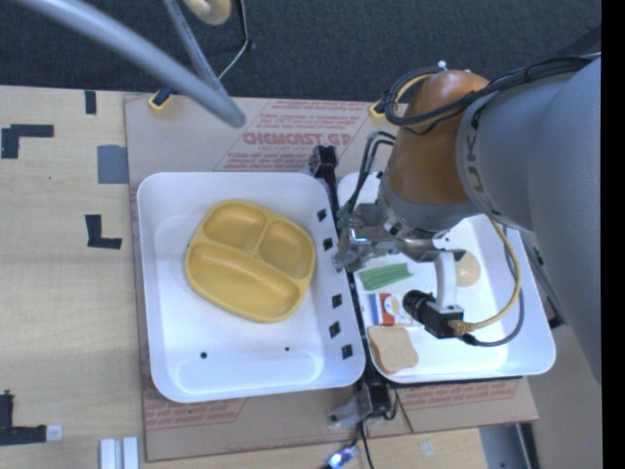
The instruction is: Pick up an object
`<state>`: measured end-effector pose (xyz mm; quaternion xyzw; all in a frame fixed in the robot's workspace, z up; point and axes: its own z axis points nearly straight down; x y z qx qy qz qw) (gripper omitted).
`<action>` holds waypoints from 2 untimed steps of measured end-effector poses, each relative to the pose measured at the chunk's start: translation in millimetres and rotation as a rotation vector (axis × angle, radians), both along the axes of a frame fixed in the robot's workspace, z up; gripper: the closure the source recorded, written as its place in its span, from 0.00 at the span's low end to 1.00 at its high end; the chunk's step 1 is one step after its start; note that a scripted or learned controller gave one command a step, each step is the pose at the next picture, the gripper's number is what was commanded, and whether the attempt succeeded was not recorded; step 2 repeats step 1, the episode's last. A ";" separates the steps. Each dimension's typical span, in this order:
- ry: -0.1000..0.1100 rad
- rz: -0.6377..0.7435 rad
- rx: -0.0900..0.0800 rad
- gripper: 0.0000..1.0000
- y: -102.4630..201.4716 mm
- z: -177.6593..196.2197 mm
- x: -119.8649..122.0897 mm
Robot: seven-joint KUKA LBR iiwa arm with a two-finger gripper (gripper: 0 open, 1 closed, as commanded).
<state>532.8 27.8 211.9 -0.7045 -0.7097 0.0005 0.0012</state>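
Note:
The arm reaches down into the right bin (508, 360), and its orange band and wrist hide most of that bin. My gripper (391, 252) sits low at the bin's left side, just above a green flat item (383, 276). Below that lies a white card with red and blue print (386, 308). A tan toast-like slice (393, 349) lies near the bin's front left corner. A pale round object (469, 270) peeks out to the right of the wrist. Nothing shows between the fingers.
The left bin (166, 360) holds a yellow divided plate (251, 259). A black clipped divider (335, 262) runs between the two bins. Both bins rest on a cardboard sheet (283, 135). Grey tubes cross the top left.

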 end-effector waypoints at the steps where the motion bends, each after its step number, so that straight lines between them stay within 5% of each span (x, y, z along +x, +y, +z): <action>1: -0.001 -0.002 0.000 1.00 52.4 11.8 0.2; 2: -0.001 -0.002 0.000 1.00 52.4 11.8 0.2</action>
